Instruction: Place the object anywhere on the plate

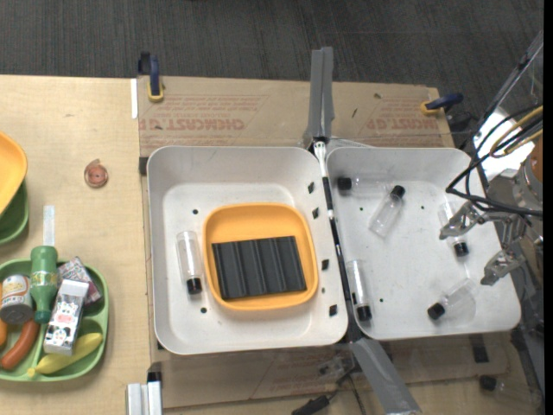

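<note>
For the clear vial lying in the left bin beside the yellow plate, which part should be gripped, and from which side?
Grip the clear vial at mid-body, coming straight down from above. It lies flat, lengthwise along the yellow plate, black cap toward the near edge, so the fingers should close across its narrow width. The gap to the plate looks tight.

- A light wooden bench top (69,128) carries everything.
- A brown cardboard sheet (259,111) lies on it, held by a blue and yellow clamp (151,80) at each far corner.
- Two shallow white plastic bins sit side by side on the cardboard: the left bin (164,258) and the right bin (415,158).
- A green compartment tray of toy food (95,335) rests near the left edge.
- A small pink disc (97,175) lies on bare wood.
</note>
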Robot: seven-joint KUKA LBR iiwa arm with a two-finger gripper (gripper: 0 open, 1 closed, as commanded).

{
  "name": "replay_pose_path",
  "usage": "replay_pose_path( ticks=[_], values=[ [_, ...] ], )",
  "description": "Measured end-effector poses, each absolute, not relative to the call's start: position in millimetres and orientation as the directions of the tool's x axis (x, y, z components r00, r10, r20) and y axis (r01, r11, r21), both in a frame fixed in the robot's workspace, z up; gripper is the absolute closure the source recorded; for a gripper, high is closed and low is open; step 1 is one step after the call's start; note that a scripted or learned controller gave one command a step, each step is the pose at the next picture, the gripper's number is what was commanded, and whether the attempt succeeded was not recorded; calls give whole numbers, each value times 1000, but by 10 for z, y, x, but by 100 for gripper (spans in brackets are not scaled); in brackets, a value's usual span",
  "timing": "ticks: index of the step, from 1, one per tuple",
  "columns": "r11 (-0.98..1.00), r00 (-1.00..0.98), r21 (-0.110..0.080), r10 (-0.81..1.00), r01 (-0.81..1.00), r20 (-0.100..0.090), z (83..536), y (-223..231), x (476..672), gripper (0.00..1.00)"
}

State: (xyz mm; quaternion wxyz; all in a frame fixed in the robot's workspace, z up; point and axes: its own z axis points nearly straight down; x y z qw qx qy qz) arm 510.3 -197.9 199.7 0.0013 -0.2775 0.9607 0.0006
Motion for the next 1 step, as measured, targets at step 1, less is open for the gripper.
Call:
replay_pose_path(
  ticks=[1],
  values=[
    [661,-661,-2,-750,-750,-6,2331,-2210,5780,0]
  ],
)
